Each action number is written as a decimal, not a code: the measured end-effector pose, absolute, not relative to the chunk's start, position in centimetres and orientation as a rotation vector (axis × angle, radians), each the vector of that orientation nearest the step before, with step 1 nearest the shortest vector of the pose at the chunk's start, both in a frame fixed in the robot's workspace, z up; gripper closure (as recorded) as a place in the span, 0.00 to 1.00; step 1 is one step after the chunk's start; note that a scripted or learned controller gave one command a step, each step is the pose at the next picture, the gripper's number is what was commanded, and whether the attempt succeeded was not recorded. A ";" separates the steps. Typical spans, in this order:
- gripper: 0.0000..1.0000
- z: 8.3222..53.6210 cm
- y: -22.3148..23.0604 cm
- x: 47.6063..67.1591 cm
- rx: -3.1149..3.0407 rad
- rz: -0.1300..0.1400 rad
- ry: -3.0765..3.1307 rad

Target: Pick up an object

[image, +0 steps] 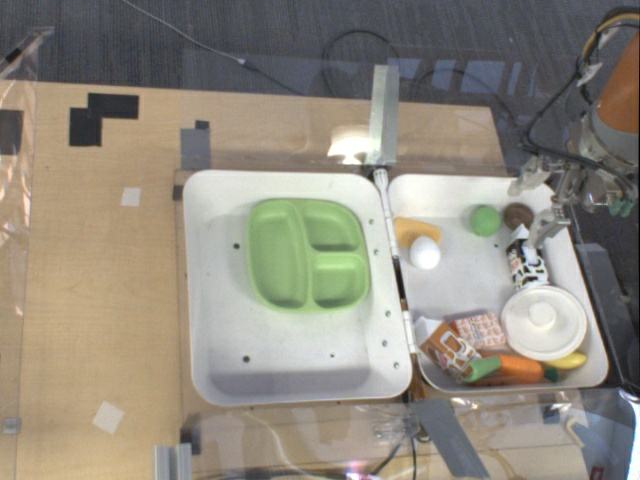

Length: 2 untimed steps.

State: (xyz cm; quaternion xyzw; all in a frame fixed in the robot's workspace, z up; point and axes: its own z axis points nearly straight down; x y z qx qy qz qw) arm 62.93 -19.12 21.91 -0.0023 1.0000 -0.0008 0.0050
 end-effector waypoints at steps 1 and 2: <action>0.00 9.1 -18.8 65.3 0.059 -0.005 3.123; 0.00 8.8 -17.4 62.0 0.187 -0.001 3.124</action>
